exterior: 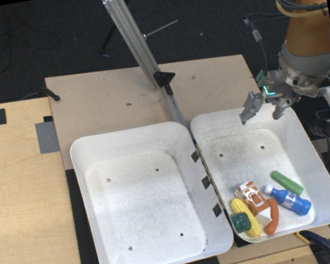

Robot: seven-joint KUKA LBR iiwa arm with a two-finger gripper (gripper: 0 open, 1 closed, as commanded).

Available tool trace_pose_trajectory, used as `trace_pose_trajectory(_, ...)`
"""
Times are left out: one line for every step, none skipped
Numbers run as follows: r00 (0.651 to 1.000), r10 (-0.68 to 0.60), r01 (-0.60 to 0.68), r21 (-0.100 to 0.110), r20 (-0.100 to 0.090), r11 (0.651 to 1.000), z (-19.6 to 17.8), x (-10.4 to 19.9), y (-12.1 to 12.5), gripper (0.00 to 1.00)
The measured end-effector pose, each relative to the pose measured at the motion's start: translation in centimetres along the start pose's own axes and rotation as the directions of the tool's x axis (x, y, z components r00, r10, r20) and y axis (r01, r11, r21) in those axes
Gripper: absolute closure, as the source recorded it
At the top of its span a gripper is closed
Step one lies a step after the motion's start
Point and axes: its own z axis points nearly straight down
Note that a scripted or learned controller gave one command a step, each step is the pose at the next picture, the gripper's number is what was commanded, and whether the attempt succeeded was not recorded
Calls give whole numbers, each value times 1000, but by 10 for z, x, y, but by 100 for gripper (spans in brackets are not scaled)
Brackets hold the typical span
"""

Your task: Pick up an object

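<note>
Several small objects lie in the near right corner of the right bin (292, 137): a yellow corn cob (245, 216), a red and white box (251, 195), an orange curved piece (272, 217), a blue bottle (289, 200) and a green cylinder (286, 182). My gripper (266, 107) hangs over the far edge of the right bin, well above and behind the pile. Its two fingers are spread apart with nothing between them.
The left bin (90, 173) sits beside the right one, joined by black clips along the shared wall. A slanted aluminium rail (137, 44) rises behind the bins. A wooden bench surface (20, 204) extends to the left.
</note>
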Motion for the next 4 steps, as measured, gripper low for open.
trace_pose_trajectory(1000,0,0,-4,1,1000,-2,0,1,0)
trace_pose_trajectory(1000,-1,1,0,0,1000,44,6,4,0)
trace_pose_trajectory(1000,0,0,2,0,1000,103,15,2,0)
trace_pose_trajectory(1000,2,-2,3,0,1000,166,21,1,0)
